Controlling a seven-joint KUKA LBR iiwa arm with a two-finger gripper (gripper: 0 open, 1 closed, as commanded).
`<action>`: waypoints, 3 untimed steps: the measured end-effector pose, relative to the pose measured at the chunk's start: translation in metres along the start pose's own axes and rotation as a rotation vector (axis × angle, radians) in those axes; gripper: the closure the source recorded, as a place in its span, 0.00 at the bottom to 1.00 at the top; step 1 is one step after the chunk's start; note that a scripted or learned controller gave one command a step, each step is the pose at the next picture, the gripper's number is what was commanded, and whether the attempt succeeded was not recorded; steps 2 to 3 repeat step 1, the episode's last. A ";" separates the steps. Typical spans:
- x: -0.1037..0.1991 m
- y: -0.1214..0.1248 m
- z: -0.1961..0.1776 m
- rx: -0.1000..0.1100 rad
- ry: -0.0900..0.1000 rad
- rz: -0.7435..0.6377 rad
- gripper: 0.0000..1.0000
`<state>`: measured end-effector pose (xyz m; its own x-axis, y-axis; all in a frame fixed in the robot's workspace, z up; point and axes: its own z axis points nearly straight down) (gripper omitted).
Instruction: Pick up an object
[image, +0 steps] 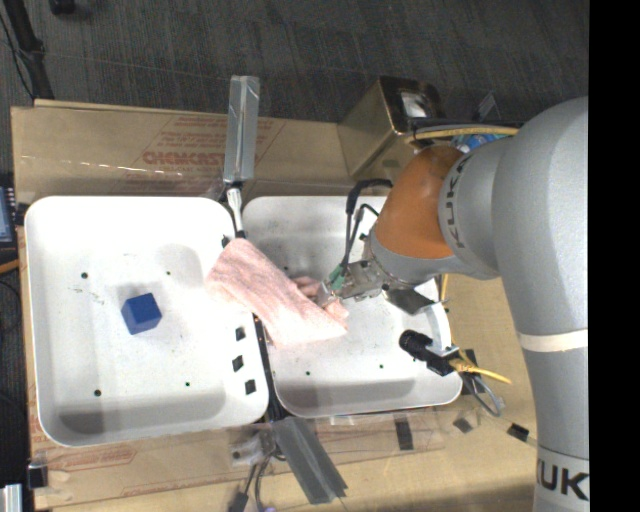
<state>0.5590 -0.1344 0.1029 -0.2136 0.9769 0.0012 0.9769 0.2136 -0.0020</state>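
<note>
Faint red printing, too blurred to read, runs across the brown cardboard sheet (120, 150) at the upper left of the frame, and black "KUKA" lettering marks the grey arm (540, 230) at the right. The left white bin (60, 300) holds a small blue cube (142, 312); a crumpled pink cloth (270, 290) drapes over the divide into the right white bin (370, 390). At centre the gripper (335, 290) touches the cloth's right end, its opening impossible to tell.

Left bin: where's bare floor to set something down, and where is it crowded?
Left bin: bare floor all around the blue cube, widest toward its near edge. Crowded at the divider, where the pink cloth drapes into the right bin by the pincer.
</note>
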 end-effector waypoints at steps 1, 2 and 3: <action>-0.013 0.034 -0.091 -0.001 -0.001 -0.018 1.00; -0.013 0.034 -0.091 -0.001 -0.001 -0.018 1.00; -0.013 0.034 -0.091 -0.001 -0.001 -0.018 1.00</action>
